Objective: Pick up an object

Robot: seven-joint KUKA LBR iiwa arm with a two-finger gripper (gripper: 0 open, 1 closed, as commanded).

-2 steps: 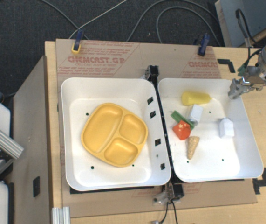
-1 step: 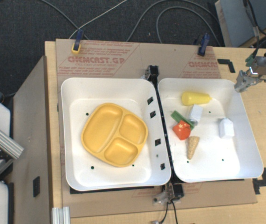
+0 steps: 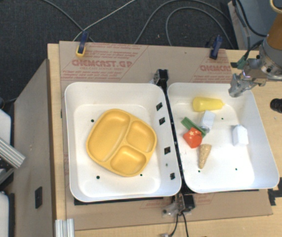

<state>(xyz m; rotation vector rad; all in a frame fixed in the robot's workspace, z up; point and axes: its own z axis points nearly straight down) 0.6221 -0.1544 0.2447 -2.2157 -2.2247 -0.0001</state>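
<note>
Small toys lie loose in the right bin [image 3: 259, 152]; the gripper [image 3: 239, 85] hangs over its far edge.

A yellow piece [image 3: 207, 103], white block [image 3: 208, 118], strawberry [image 3: 192, 136], cone [image 3: 203, 155] and white lump [image 3: 239, 135] sit apart from the gripper. Whether the gripper is spread, I cannot tell. A yellow divided plate [image 3: 121, 142] fills the left bin [image 3: 76, 132].

Both bins, the left bin [image 3: 76, 147] and the right bin [image 3: 259, 157], looked like smooth white plastic with a slight gloss. The yellow divided tray [image 3: 121, 142] appeared as satin moulded plastic. The yellow piece [image 3: 207, 103] at the right bin's twelve o'clock shone glossy. The board [image 3: 106, 60] beneath looked like matt brown cardboard. The gripper [image 3: 237, 87] looked like dull grey metal.
</note>
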